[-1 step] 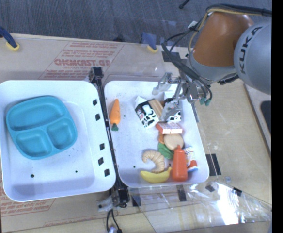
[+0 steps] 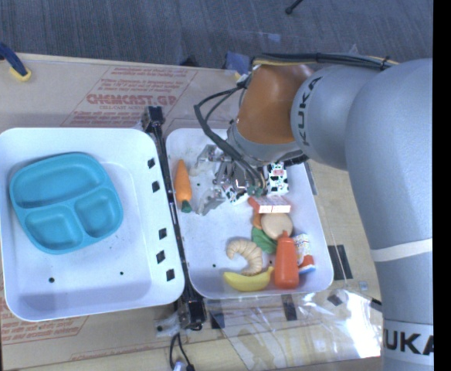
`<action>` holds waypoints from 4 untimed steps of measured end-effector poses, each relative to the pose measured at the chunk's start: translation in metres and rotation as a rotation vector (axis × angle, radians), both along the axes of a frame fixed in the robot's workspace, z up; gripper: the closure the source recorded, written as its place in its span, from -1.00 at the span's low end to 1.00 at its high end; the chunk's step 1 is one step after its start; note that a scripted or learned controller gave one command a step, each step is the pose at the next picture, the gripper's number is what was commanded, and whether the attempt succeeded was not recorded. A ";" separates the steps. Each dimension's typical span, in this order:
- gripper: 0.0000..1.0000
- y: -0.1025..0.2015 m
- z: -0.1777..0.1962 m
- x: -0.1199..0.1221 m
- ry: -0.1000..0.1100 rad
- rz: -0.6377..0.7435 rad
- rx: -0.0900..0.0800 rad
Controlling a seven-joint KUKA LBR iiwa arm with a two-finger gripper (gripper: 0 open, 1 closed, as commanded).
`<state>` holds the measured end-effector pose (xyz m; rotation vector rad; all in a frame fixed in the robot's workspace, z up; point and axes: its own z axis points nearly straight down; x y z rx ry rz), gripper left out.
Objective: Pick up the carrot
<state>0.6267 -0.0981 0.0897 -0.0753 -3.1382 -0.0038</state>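
Note:
An orange carrot with a green stem end lies along the left wall of the right bin, pointing up and down in the view. My gripper hangs low over the same bin, just right of the carrot and a small gap apart from it. Its metal fingers appear spread, with nothing between them. The grey arm with its orange band reaches in from the right above the bin's far edge.
A pile of toy food fills the right bin's near right corner: a croissant, a banana, a red bottle and a cow-patterned carton. The left bin holds a blue divided plate.

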 end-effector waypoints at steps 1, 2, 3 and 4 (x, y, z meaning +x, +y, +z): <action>-1.00 0.006 0.004 0.011 -0.003 -0.514 -0.006; -1.00 0.081 0.108 0.022 -0.011 -0.691 0.001; -1.00 0.104 0.102 -0.043 0.001 -0.696 -0.004; -1.00 0.078 0.103 -0.038 -0.004 -0.808 -0.005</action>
